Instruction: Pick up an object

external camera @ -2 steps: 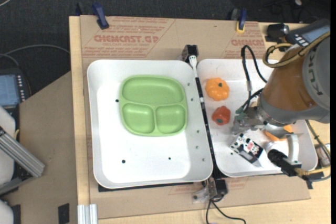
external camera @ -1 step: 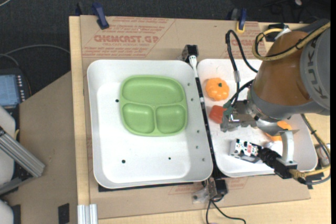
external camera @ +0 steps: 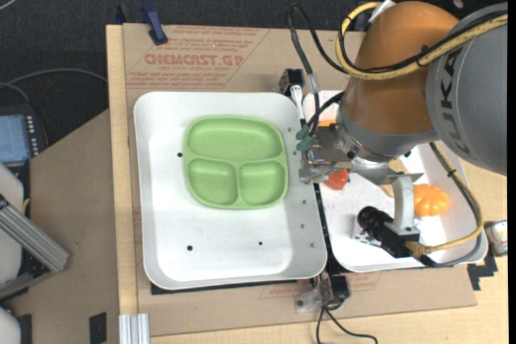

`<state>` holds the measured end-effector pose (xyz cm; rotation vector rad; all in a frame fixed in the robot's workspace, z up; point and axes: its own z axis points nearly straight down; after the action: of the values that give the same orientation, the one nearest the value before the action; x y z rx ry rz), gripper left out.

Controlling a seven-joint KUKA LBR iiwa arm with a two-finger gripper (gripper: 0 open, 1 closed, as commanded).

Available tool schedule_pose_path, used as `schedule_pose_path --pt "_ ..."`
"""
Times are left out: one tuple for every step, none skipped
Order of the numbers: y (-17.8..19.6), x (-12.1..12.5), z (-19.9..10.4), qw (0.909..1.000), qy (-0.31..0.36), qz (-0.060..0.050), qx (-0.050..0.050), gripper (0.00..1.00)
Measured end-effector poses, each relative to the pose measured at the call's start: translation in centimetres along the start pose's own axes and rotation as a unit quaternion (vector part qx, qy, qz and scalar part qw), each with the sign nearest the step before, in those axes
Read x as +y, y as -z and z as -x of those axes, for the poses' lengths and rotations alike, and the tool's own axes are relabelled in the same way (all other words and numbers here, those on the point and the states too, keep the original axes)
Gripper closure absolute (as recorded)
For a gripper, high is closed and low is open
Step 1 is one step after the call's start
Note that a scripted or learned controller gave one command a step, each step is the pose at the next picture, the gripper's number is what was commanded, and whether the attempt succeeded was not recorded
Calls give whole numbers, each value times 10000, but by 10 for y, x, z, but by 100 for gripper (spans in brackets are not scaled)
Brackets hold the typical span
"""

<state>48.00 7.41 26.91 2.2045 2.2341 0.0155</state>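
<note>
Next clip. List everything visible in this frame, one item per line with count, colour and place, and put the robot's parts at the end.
left bin: one, white, on the board
right bin: one, white, beside the left bin, largely covered by the arm
divided plate: one, light green, three compartments, in the left bin
small red object: one, red, right bin near its left wall, partly hidden
orange object: one, orange, right bin
clamp: one, blue, far edge of the board
board: one, brown with red lettering, under both bins
arm: one, grey with an orange band, over the right bin
</note>
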Motion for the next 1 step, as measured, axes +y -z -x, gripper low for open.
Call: schedule_pose_path --pt "153 2 13 10000 -57 56 -7 100"
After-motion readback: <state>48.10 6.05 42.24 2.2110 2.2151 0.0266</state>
